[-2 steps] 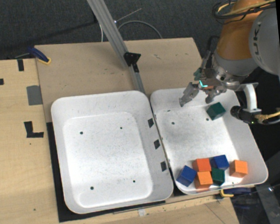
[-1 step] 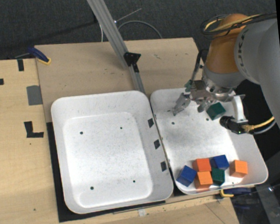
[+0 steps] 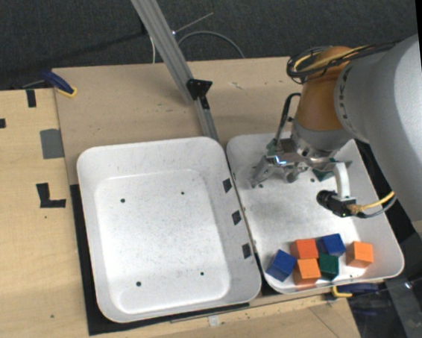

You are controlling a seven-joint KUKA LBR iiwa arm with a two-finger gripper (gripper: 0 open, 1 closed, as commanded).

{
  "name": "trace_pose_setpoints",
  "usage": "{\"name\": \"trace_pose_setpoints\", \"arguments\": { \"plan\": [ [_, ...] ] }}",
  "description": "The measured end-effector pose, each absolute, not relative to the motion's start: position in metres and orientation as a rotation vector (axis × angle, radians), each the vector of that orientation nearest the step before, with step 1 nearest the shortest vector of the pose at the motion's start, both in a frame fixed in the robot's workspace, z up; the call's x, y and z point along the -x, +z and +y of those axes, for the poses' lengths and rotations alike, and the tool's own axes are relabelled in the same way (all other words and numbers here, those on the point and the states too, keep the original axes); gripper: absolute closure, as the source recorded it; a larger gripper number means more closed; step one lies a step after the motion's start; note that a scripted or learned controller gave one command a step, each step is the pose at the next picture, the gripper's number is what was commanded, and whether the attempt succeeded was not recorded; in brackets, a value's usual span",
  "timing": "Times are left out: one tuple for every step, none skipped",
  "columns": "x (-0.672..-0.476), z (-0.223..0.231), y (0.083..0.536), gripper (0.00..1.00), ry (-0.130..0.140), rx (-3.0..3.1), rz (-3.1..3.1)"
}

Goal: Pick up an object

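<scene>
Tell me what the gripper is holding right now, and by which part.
Nothing. The gripper hangs over bare floor at the far end of the right bin, and the blocks all lie apart from it at the near end.

Even overhead light, soft shadows, slightly grainy.

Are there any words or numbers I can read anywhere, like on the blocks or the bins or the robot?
No readable text anywhere.
Blocks: plain coloured faces, no letters or numbers.
Right bin and left bin: just small dark specks, no writing.
Bench: black tape pieces, shapes and not letters.
Arm and claw: no label that can be made out.
</scene>
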State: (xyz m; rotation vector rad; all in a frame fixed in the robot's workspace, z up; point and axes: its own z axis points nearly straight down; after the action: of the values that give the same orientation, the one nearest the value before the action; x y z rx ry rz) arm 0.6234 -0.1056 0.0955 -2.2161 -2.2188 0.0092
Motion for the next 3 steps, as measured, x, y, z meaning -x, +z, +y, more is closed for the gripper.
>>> {"name": "trace_pose_setpoints", "arguments": {
  "plan": [
    [-0.623, -0.105, 0.091, 0.0, 0.005, 2.219, -2.221],
    [-0.623, -0.104, 0.102, 1.0, 0.003, 2.217, -2.223],
    [-0.615, -0.1, 0.157, 1.0, -0.004, 2.222, -2.224]
  ]
}}
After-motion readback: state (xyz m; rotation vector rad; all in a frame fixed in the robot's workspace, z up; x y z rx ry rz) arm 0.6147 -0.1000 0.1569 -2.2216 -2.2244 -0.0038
